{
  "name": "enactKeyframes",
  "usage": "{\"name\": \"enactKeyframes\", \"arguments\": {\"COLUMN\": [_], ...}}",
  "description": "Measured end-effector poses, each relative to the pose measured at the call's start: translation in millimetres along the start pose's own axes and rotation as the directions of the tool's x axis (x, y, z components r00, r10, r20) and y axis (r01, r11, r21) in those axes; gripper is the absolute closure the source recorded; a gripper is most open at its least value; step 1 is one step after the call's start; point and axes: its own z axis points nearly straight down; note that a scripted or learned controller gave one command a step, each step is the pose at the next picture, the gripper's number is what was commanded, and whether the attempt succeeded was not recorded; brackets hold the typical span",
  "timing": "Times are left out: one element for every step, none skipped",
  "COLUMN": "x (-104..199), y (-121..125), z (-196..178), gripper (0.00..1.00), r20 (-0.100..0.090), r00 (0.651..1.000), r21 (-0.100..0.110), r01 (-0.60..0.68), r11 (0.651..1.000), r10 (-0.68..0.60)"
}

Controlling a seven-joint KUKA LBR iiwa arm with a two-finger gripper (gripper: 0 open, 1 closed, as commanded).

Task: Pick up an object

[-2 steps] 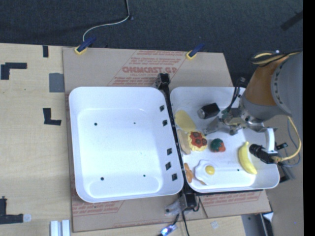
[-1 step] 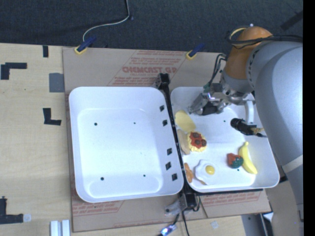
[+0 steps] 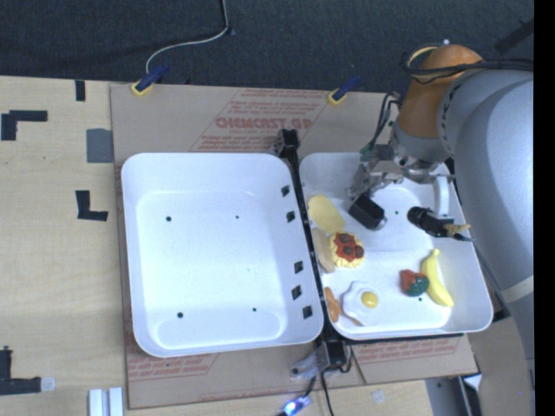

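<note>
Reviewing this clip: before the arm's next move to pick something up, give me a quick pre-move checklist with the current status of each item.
1. Objects within reach in the right bin: ok; banana, fried egg and pizza slice lie there.
2. Gripper over the right bin: ok.
3. Object between the fingers: cannot tell.
4. Targets separated: ok for the fried egg; not ok for the banana, which touches a red toy.
5. Left bin out of the arm's way: ok.

A bulky, smooth grey cylindrical arm is seen, with a rounded orange band fitted above the wrist. Below the band a grey metal wrist flange is mounted, and thin dark cables are run alongside it. The two-finger gripper is finished with black finger blocks on light metal links.
</note>
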Motion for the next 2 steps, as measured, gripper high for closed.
{"name": "enactKeyframes", "arguments": {"x": [102.6, 188.5], "y": [2.3, 1.3], "z": [-96.8, -177.8], "gripper": [1.0, 1.0], "r20": [-0.007, -0.006], "r00": [1.0, 1.0], "r21": [-0.009, -0.008], "r01": [0.008, 0.008], "r11": [1.0, 1.0], "r10": [-0.008, -0.008]}}
